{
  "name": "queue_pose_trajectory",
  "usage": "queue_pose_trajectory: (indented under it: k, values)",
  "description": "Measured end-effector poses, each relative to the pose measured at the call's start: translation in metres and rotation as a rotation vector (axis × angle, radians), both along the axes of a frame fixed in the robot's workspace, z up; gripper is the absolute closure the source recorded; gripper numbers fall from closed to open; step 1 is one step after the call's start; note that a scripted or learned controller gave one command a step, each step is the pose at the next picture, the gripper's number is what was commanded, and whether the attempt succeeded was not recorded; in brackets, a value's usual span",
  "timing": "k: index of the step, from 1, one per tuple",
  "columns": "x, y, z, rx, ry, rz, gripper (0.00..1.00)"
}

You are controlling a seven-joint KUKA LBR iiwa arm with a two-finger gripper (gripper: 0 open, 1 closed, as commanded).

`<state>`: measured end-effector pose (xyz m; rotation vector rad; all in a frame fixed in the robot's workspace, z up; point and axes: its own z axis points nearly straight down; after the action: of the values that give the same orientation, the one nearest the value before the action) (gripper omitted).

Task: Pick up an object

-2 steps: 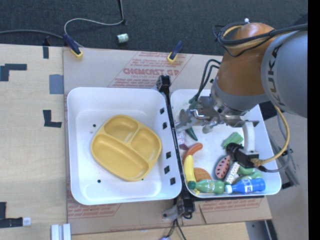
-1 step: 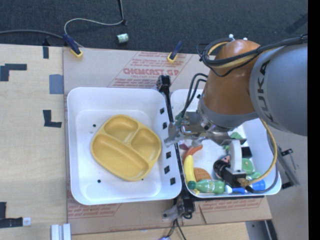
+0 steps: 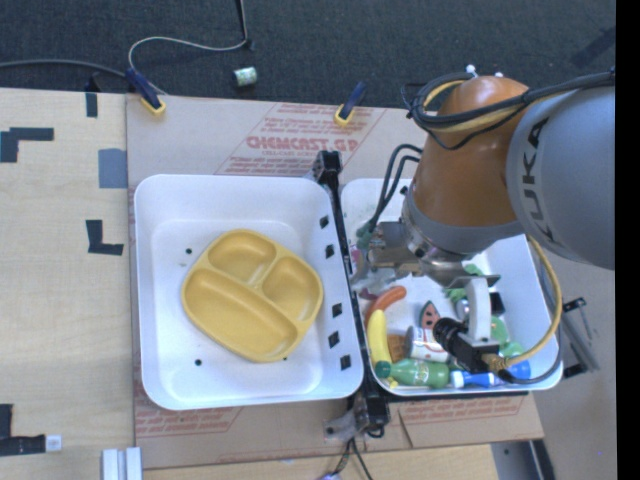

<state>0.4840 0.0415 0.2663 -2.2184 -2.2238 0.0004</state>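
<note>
1. Arm position: the arm [image 3: 480, 168] reaches over the right bin [image 3: 535, 268]. The gripper [image 3: 400, 253] sits low near that bin's left wall, above the pile of small toys.
2. Finger state: cannot be determined; the wrist covers the fingertips from this angle.
3. Candidate objects, all in the lower half of the right bin: a yellow banana [image 3: 379, 336] lying along the left wall, an orange carrot-like piece [image 3: 388, 297] just above it, a green bottle [image 3: 420, 373] lying on its side near the front wall, and a watermelon slice [image 3: 429, 316] near the centre.
4. Handling judgement: these appear to be hollow plastic play food, hence light, stiff and smooth. Expect them to slide or roll under uneven finger pressure.
5. Grasp point: take the banana across its narrow middle, fingers perpendicular to its length. Take the bottle across its body, not the tapered neck.
6. Caution: the objects touch or lie just beside each other, so a closing finger may push a neighbour.
7. The left bin [image 3: 160, 268] holds a yellow divided plate [image 3: 252, 294], wide and flat, a poor fit for a two-finger grasp.
</note>
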Motion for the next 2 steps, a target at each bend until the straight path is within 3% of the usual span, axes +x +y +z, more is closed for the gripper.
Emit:
queue_pose_trajectory:
  k: [1, 2]
  values:
    - [0.0002, -0.0604, 0.0392, -0.001, -0.001, -0.002, 1.0]
    - [0.0001, -0.0602, 0.039, -0.001, 0.0, -0.002, 0.0]
